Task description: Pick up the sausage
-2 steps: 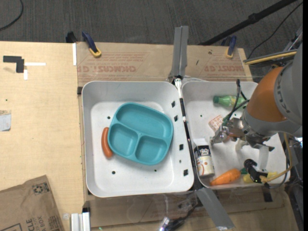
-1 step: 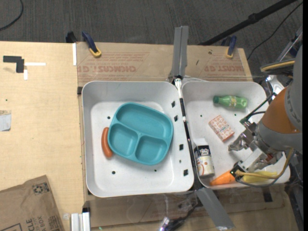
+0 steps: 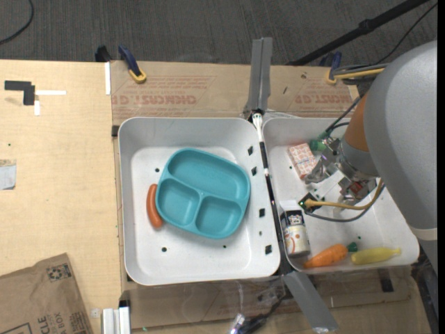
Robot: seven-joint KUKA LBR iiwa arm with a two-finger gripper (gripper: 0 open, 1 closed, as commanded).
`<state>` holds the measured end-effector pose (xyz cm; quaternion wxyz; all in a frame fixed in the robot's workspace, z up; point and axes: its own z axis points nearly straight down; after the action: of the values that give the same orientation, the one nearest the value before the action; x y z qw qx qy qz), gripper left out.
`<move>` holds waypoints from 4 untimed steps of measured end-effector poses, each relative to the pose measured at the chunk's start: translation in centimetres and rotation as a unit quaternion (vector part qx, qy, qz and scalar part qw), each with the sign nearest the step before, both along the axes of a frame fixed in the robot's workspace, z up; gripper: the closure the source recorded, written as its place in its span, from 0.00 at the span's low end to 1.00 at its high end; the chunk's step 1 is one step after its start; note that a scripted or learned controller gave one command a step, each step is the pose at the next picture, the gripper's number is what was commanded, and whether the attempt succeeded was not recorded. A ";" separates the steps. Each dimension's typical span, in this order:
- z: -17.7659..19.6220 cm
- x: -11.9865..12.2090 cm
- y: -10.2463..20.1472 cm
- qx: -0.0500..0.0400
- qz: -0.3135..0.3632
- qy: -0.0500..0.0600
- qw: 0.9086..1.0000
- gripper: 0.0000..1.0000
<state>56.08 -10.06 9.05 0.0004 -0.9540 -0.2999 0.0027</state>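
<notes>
Camera view puts the short orange-red sausage [image 3: 154,207] in the left white bin [image 3: 132,256], lying against the left edge of the teal three-compartment plastic plate [image 3: 203,193]. The gripper [image 3: 327,176] hangs over the right white bin [image 3: 400,214], well apart from it; whether it is open or closed I cannot tell. The likely trouble is the plate's rim: it could block one side of the grasp, or the sausage could roll away. The orange plastic carrot [image 3: 327,256] is a possible mistaken target.

Floor: dark grey carpet [image 3: 174,12] along the top, black cables lying across it.
Desk: pale wooden desk [image 3: 55,172], brown printed cardboard sheet [image 3: 188,92] clamped at its back edge.
Light: even, soft shadows.
</notes>
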 end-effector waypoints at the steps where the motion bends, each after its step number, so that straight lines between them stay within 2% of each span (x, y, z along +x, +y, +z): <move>1: 0.7 -0.1 0.0 0.000 0.002 0.003 1.000 1.00; 2: 0.7 -0.1 0.0 0.000 0.002 0.004 1.000 0.00; 3: 1.5 -0.2 0.0 -0.001 0.004 0.006 1.000 1.00; 4: 1.4 -0.3 0.0 -0.001 0.004 0.007 1.000 0.00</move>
<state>55.83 -10.05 10.48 0.0015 -0.9528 -0.3034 0.0094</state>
